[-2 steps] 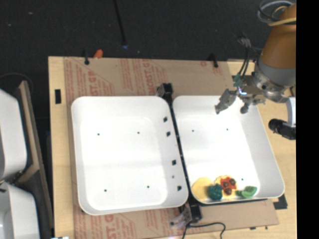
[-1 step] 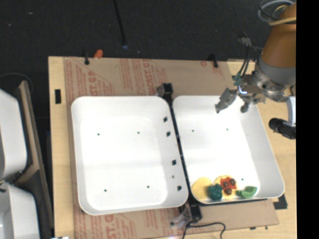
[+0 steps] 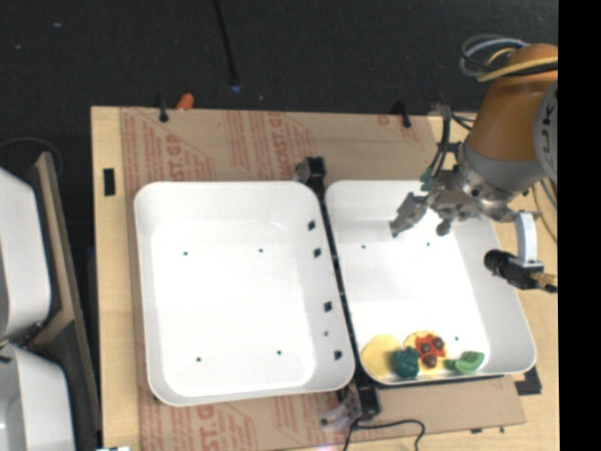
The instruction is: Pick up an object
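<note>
Several small objects lie together at the near edge of the right bin [image 3: 404, 280]: a pale yellow round piece [image 3: 378, 353], a teal lump [image 3: 406, 364], a red piece with dark spots [image 3: 430, 347] and a green piece [image 3: 467, 360]. My gripper [image 3: 424, 214] hangs over the far part of the right bin, well apart from that cluster. Its two fingers stand spread, and nothing is between them.
The left bin [image 3: 235, 289] sits beside the right one, with a black divider bar [image 3: 329, 271] between them. Both rest on a cardboard sheet [image 3: 225, 148] on the bench. A black fitting [image 3: 512, 268] juts at the right bin's right rim.
</note>
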You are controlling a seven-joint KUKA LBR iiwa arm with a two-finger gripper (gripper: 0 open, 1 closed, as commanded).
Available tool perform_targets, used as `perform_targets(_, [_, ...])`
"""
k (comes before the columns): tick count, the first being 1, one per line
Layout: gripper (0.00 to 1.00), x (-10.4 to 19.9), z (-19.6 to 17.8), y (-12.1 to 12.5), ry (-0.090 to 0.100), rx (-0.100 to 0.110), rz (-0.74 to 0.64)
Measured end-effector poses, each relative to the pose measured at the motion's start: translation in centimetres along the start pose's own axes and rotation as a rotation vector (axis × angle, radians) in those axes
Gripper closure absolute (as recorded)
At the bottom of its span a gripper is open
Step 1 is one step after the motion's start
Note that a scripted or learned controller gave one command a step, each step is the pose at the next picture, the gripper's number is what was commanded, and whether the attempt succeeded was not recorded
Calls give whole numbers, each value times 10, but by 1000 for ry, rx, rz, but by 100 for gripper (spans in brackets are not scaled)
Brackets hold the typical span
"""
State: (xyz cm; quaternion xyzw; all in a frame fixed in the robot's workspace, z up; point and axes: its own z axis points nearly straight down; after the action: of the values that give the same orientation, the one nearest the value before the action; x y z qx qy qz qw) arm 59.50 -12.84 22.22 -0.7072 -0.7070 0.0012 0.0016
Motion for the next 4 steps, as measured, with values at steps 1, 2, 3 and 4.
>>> perform_targets(1, [0,5,45,-5,0,-1,0])
perform_targets(2, [0,9,107,-3,0,1,0])
perform_targets(3, [100,7,93,-1,-1,-6,2])
perform_targets(4, [100,4,46,7,-1,-9,0])
